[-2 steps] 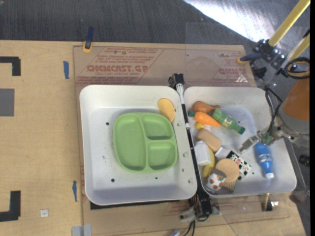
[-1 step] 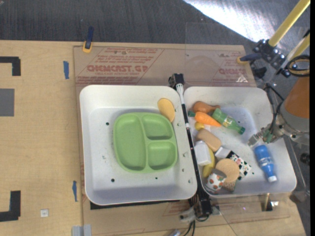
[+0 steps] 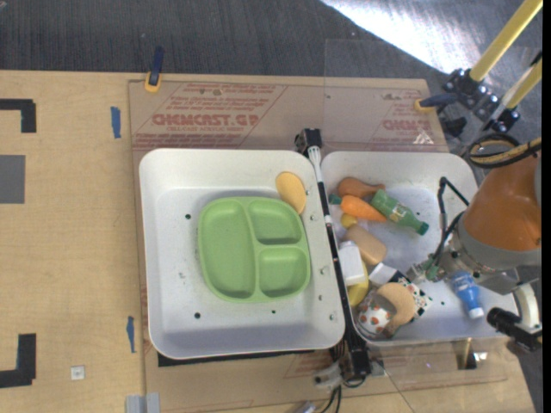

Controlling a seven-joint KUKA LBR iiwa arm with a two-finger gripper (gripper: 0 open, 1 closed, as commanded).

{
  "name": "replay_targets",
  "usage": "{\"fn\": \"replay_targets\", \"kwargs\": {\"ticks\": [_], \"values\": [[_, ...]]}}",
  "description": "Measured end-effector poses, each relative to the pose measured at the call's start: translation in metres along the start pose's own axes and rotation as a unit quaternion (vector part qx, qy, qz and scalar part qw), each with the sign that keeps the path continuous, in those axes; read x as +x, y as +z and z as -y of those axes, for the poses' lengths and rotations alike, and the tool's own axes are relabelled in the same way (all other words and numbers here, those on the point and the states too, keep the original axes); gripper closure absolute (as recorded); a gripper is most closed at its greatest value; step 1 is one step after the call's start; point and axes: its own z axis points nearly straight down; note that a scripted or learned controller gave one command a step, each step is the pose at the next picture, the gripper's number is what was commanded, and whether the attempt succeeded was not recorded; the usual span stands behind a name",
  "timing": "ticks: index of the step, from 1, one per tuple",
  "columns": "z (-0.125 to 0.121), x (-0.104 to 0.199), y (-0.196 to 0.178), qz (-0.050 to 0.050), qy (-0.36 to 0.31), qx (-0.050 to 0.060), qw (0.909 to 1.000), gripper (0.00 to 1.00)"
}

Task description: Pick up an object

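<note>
Object candidates lay heaped in right bin: carrot, green bottle, blue bottle | progress: nothing seen lifted, grasp judged still to do | end effector sat low at bin's near right, its state could not be told | surroundings: green tray in left bin, crowding could hinder.

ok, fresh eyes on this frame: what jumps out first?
The bright green divided plate lying flat in the middle of the left bin. Then the clutter in the right bin: a carrot, a green bottle, with the arm's orange band over its right side.
</note>
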Motion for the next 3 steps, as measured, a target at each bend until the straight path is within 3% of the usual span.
{"fn": "replay_targets", "kwargs": {"ticks": [1,2,3], "values": [[-0.015,0.033,-0.063,-0.005,0.182,0.008,0.9833,1.0],[-0.024,0.1,-0.094,-0.005,0.2,0.008,0.9797,1.0],[-0.028,0.108,-0.122,-0.004,0.125,0.007,0.9921,1.0]]}}
